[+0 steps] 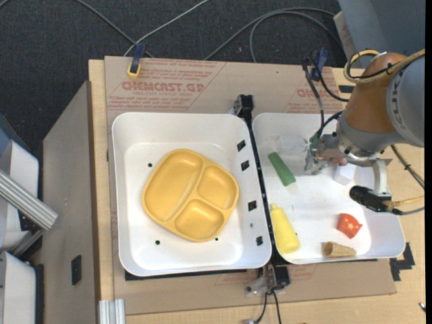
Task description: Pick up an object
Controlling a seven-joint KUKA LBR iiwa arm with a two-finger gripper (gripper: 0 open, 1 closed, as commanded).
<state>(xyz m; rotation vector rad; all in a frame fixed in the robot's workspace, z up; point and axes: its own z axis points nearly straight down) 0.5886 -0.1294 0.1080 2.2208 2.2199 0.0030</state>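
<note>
The claw (322, 155) hangs low over the right shallow white bin (385, 248); whether it is spread or pressed together I cannot tell. Nearest, just to its left, lies one green stick-shaped block (281, 169), long axis slanting from upper left to lower right. Further off, below it, lie one yellow plastic bottle (283, 229), one red pepper-like toy (348, 225) and one tan cone (338, 250). Furthest left, one yellow divided plate (191, 194) fills the other white bin (128, 181).

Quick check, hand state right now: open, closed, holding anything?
Hand: cannot be told; it hangs low in the right bin, right of the green stick.
</note>
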